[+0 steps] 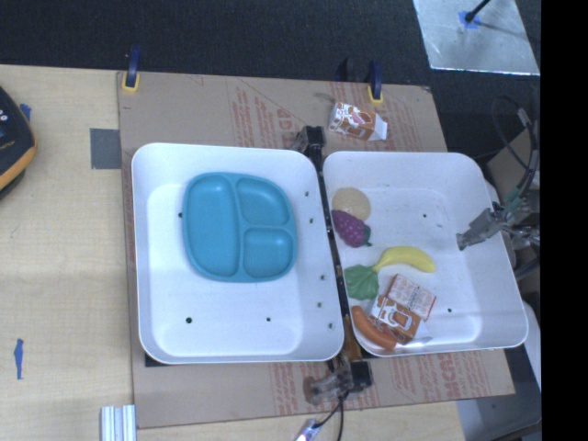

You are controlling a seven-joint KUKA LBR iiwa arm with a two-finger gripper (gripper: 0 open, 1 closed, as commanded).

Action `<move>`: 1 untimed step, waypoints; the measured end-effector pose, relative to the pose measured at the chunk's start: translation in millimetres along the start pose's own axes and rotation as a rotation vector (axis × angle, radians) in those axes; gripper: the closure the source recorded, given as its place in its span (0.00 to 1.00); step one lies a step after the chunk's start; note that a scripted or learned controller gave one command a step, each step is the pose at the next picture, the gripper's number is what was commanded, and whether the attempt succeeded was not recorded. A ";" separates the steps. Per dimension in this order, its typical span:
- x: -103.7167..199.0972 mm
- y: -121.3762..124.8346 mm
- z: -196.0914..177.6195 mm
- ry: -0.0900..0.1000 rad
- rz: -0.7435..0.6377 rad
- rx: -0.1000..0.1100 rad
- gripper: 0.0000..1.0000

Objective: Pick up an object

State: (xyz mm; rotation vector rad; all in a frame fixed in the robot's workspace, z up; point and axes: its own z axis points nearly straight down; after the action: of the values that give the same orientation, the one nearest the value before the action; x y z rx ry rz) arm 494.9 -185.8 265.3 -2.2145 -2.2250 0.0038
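The right white bin (478, 177) holds several toy foods along its left side. A beige round piece (352, 202) lies at the top, with a purple piece (350, 227) just below it. A yellow banana (407, 259) sits near the middle, beside a green piece (361, 281). An orange-and-white packet (404, 306) rests next to an orange sausage-like piece (372, 330) at the front left corner. My gripper (476, 233) hangs over the bin's right edge, a good way right of the banana and holding nothing that I can see.
The left white bin (165, 329) carries a blue divided plate (240, 227). A small snack packet (357, 122) lies on the cardboard behind the right bin. Clamps and cables sit at the seam between the bins.
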 end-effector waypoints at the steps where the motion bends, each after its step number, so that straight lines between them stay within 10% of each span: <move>1: 48.3 70.4 164.0 0.000 -0.002 0.003 0.00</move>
State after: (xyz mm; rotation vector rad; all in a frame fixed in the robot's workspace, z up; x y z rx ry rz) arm 564.5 -137.2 101.1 -2.2113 -2.2253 0.0072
